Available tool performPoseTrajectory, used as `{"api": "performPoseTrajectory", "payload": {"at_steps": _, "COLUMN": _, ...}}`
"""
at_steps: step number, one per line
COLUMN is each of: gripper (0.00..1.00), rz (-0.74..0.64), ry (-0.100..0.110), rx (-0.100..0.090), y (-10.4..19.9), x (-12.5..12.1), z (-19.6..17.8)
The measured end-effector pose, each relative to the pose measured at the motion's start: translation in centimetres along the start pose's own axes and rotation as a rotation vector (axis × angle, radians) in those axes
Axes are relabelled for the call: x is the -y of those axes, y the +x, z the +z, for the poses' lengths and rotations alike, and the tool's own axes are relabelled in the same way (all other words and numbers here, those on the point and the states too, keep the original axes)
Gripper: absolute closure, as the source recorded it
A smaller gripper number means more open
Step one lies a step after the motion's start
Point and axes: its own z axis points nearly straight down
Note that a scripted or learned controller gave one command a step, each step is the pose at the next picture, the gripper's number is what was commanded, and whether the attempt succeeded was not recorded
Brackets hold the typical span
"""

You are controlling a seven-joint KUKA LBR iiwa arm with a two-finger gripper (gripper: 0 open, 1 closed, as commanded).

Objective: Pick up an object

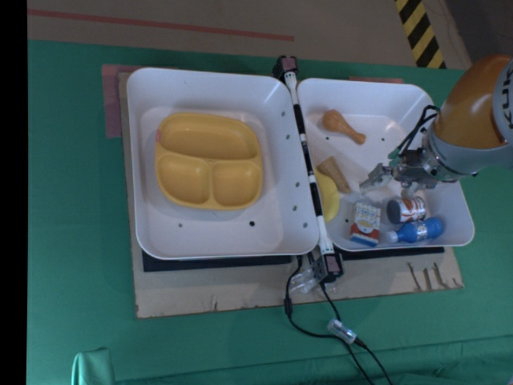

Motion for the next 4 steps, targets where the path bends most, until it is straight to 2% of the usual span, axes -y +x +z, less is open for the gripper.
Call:
{"api": "performPoseTrajectory", "payload": {"at_steps": 1, "gripper": 0.0, "rz": -0.01, "ry": 0.001, "rx": -0.001, "y": 0.0, "x": 1.9, "z": 1.3}}
{"api": "performPoseTrajectory", "payload": {"at_steps": 2, "gripper": 1.0, "rz": 0.0, "ry": -0.011, "rx": 0.007, "y": -0.4, "x": 1.7, "z": -0.1}}
{"api": "performPoseTrajectory", "payload": {"at_steps": 3, "gripper": 0.0, "rz": 0.0, "ry": -0.011, "rx": 0.007, "y": -0.4, "x": 1.7, "z": -0.1}}
{"api": "performPoseTrajectory", "payload": {"at_steps": 4, "gripper": 1.0, "rz": 0.007, "ry": -0.022, "rx": 0.012, "y": -0.7, "x": 1.4, "z": -1.5}}
